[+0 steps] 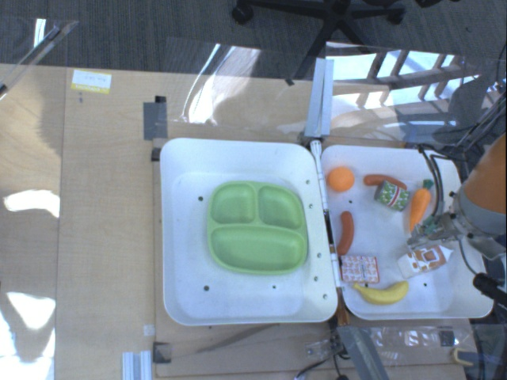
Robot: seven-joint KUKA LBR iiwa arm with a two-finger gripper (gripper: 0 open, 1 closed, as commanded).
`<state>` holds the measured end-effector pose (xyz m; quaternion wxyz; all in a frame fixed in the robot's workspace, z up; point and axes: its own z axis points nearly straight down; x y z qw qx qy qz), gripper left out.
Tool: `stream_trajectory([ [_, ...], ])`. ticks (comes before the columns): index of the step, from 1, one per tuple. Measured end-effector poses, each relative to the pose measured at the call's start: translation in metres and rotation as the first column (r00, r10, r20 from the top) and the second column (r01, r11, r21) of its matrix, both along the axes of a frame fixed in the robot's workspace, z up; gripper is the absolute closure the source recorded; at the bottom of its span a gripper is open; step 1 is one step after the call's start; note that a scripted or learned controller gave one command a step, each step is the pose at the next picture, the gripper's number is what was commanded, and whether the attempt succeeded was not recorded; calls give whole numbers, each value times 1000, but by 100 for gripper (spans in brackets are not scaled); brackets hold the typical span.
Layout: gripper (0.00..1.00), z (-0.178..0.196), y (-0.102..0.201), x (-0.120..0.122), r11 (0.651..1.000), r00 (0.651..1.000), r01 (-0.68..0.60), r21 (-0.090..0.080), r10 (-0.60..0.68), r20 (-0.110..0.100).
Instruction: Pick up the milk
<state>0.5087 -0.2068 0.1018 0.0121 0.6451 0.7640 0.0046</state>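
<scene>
— Camera view: where's the milk carton (425, 258)?
— Right bin (467, 303), on its side near the banana (382, 292) & carrot (419, 205).
— Tool (434, 229)?
— Right above the carton, touching it; grip state, can't tell.

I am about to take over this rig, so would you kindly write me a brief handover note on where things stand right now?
Gripper: low in the right white bin, directly above the small white milk carton; whether it grips is unclear.
Milk carton: lying near the bin's right side, above the yellow banana, below the orange carrot.
Left bin holds the green sectioned plate.
Done: arm positioned at the milk.
Left: confirm a grasp and lift the carton.
</scene>
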Motion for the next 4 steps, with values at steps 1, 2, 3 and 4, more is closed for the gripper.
stream_trajectory([
  [1,100,111,39,-18,996,995,-94,5,94,-15],
  [2,100,81,14,-20,922,922,-387,5,387,-19],
  [3,100,107,92,-19,882,882,-472,3,472,-17],
  [4,100,98,64,86,950,950,-311,4,311,-17],
])
